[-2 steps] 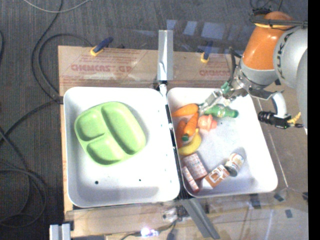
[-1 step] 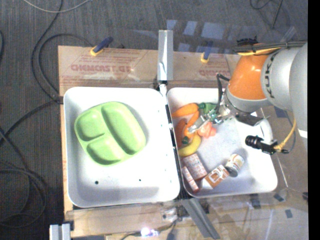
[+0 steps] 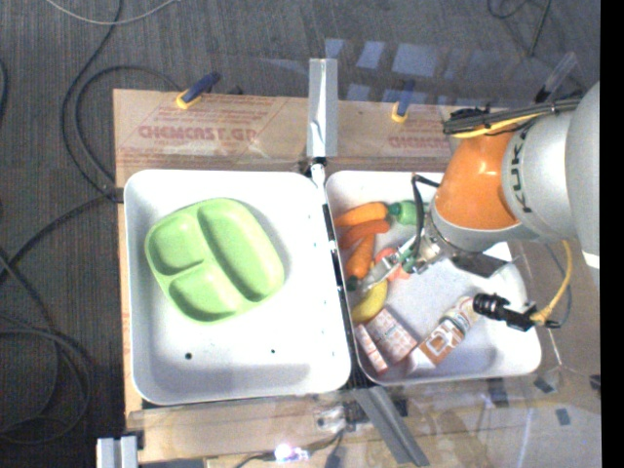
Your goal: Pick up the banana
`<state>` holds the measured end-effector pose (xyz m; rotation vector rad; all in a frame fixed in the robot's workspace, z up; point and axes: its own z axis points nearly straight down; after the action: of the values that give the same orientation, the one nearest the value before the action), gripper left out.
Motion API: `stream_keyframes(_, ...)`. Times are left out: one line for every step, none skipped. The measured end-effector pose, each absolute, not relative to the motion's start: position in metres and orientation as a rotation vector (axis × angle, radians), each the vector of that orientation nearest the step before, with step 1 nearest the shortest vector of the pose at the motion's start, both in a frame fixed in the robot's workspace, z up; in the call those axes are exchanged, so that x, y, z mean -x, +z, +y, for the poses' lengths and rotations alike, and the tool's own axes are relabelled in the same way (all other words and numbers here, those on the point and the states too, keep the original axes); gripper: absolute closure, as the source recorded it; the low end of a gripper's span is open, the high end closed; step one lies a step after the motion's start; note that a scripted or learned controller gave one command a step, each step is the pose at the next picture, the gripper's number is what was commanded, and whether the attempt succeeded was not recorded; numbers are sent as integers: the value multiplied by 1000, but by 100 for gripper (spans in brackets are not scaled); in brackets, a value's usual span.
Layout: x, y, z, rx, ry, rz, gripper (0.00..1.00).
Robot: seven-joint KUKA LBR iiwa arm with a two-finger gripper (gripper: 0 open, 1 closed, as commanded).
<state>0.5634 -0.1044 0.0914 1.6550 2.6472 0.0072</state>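
Note:
The yellow banana (image 3: pixel 370 301) lies in the right bin (image 3: pixel 507 359), against its left wall, partly tucked under other items. My gripper (image 3: pixel 403 260) hangs low over the bin's middle, just above and to the right of the banana, among the clutter. The orange band and grey wrist (image 3: pixel 478 195) hide the back right of the bin. Nothing is seen held.
Orange carrots (image 3: pixel 358 224) and a green item (image 3: pixel 402 210) lie behind the banana. A red and white packet (image 3: pixel 386 336) and a small brown bottle (image 3: pixel 449 332) lie in front. The left bin (image 3: pixel 146 359) holds a green divided plate (image 3: pixel 215 257).

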Motion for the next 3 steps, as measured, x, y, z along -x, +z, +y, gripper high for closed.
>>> stream_keyframes(-568,106,-105,-1652,19,2635,100)
stream_keyframes(-565,102,-104,-1655,13,2645,0)
stream_keyframes(-524,91,-106,-1671,11,2636,0)
